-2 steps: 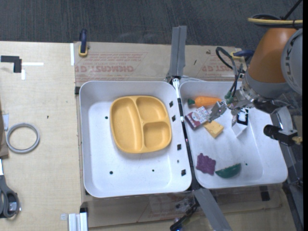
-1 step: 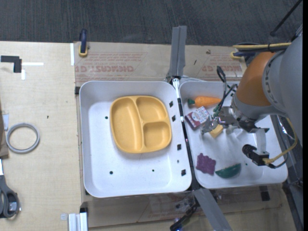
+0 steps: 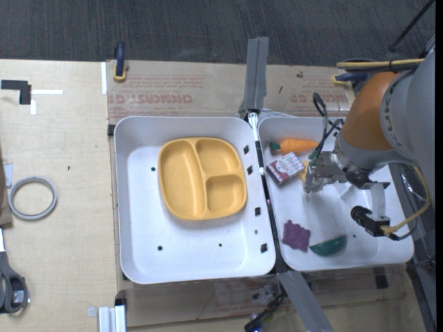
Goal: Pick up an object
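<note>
The tool sat low in the right bin; its finger state could not be told. A tapered carrot lay lengthwise left-right.

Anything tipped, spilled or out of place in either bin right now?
Nothing stands out. The yellow divided plate lies flat in the left bin. In the right bin, the carrot, red packet, purple piece and green piece lie apart beside the gripper.

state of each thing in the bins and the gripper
yellow divided plate: flat, upright in the left bin
carrot: lying in the right bin
red packet: lying below the carrot
purple piece: lying near the front
green piece: lying beside the purple piece
gripper: low in the right bin, right of the packet
</note>
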`<action>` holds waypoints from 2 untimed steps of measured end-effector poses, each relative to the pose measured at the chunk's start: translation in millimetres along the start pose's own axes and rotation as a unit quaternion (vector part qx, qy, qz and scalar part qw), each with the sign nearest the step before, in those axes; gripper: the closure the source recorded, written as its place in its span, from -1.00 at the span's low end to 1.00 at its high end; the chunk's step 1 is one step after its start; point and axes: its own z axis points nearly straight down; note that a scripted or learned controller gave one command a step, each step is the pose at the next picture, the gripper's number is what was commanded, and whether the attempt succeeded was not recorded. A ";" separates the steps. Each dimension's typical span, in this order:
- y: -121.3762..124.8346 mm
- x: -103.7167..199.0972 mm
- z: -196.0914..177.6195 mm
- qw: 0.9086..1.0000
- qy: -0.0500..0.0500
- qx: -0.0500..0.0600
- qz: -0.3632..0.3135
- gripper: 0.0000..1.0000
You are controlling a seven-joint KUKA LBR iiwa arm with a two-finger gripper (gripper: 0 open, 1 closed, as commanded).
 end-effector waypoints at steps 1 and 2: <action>-33.1 -32.8 -213.8 1.000 0.000 -0.002 0.000 1.00; -88.9 -19.5 -109.1 1.000 0.002 -0.001 -0.002 1.00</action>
